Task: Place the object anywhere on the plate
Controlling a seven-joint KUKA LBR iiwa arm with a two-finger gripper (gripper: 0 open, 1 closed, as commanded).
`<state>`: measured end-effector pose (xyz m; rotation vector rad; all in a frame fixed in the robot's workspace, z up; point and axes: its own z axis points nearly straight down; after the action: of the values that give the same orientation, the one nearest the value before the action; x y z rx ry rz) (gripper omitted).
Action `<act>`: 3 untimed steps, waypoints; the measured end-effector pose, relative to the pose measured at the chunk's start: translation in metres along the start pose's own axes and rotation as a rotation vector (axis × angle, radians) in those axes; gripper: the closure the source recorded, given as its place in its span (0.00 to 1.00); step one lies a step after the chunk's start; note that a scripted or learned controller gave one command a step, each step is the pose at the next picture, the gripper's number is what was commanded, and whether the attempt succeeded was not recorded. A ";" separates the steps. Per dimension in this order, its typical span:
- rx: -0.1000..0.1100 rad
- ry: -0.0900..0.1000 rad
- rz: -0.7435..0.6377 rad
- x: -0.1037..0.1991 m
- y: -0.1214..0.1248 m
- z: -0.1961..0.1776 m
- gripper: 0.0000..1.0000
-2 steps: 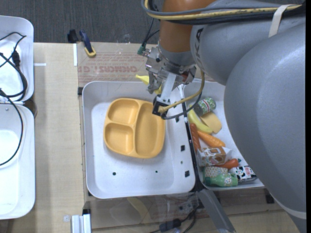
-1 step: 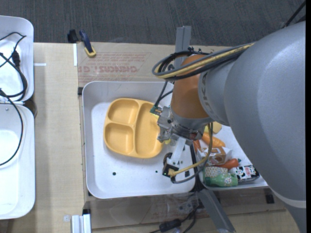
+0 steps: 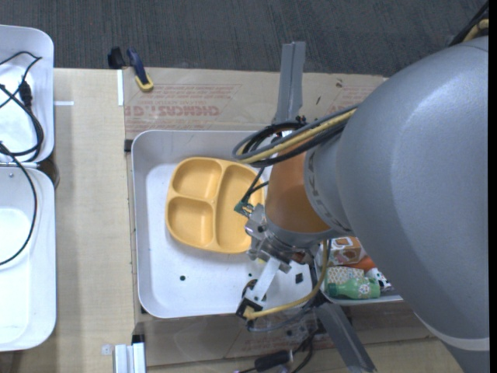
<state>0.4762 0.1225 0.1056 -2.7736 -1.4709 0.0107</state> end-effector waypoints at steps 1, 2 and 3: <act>-0.001 0.000 0.070 0.019 -0.012 -0.015 1.00; -0.004 0.001 0.430 0.054 0.044 -0.154 1.00; -0.004 0.002 0.548 0.062 0.046 -0.229 1.00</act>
<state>0.5507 0.1483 0.3338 -3.0724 -0.6667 0.0059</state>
